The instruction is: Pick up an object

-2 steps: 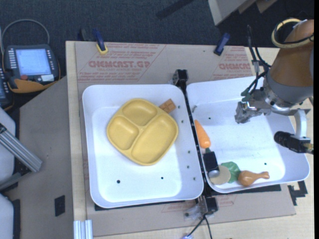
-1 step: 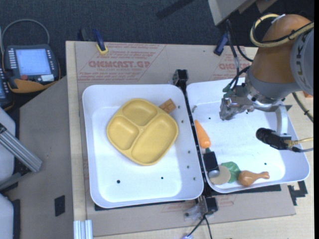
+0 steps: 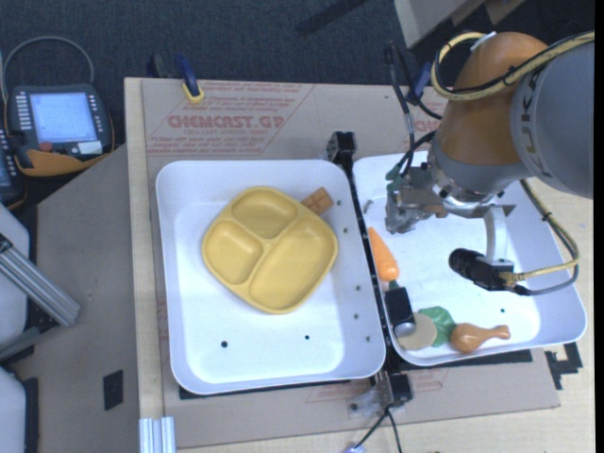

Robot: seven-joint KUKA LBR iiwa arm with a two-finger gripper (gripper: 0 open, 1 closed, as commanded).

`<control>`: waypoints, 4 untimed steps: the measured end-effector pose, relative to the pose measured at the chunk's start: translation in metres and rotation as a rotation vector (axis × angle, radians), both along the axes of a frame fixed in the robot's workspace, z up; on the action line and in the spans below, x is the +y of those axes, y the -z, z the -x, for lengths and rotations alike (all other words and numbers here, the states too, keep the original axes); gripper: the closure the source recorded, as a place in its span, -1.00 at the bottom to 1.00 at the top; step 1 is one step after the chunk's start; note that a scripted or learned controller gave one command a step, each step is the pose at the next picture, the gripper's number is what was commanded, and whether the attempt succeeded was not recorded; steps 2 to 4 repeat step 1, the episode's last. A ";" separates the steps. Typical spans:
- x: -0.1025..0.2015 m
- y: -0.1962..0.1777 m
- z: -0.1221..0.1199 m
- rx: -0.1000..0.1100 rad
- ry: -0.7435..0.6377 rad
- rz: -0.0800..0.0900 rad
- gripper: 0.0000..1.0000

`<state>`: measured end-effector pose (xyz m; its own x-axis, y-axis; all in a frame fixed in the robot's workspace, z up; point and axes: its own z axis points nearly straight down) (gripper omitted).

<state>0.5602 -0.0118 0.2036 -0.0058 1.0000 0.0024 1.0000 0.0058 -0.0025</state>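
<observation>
1. Nearest the camera, at the right bin's [image 3: 557,321] front edge, lie a tan drumstick-shaped toy [image 3: 477,333], a green piece [image 3: 440,319] and a pale disc [image 3: 418,333], close together
2. Just behind them an orange carrot [image 3: 382,254] rests against the bin's left wall; any of these could be the object to pick
3. Above the bin's back half hangs the gripper [image 3: 408,217]; nothing is visible in its grasp, and I cannot tell how it is set
4. Judged from this, the pick is not yet done: reaching an item, gripping and lifting all remain
5. Beside it, the left bin [image 3: 189,328] holds a yellow divided plate [image 3: 270,248] with a small brown block [image 3: 317,199] at its far rim
6. Both bins sit on a cardboard sheet [image 3: 236,111] over the bench; a pendant with a lit screen [image 3: 58,121] lies at far left on dark floor
</observation>
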 end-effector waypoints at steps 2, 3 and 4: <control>0.059 -0.007 -0.002 -0.004 0.000 0.001 1.00; 0.059 -0.007 -0.002 -0.004 0.000 0.001 1.00; 0.059 -0.007 -0.002 -0.004 0.000 0.001 1.00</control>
